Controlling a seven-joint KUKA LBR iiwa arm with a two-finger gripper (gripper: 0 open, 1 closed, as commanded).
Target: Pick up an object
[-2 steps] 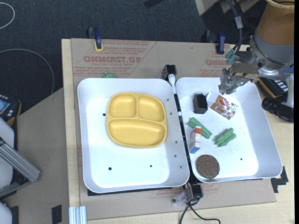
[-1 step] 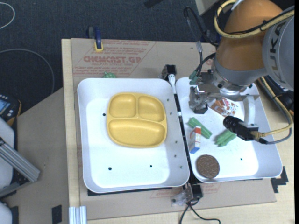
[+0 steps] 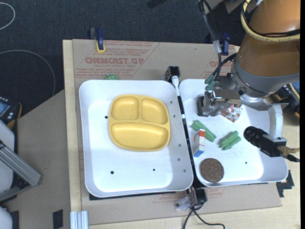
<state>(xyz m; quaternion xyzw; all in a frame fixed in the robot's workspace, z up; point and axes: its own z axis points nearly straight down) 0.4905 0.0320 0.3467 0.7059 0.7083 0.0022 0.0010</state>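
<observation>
Gripper (image 3: 206,109) over the right bin (image 3: 250,168)
I can't tell if it's open; green block (image 3: 204,130) just below in frame, long axis slanting down-right

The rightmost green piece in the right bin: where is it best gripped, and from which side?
Grip the rightmost green piece at its middle, across its narrow width, coming straight down from above. It lies flat on the floor of the right bin, long and slanted, so closing across the short sides should hold best. Bare white floor shows around it.
</observation>
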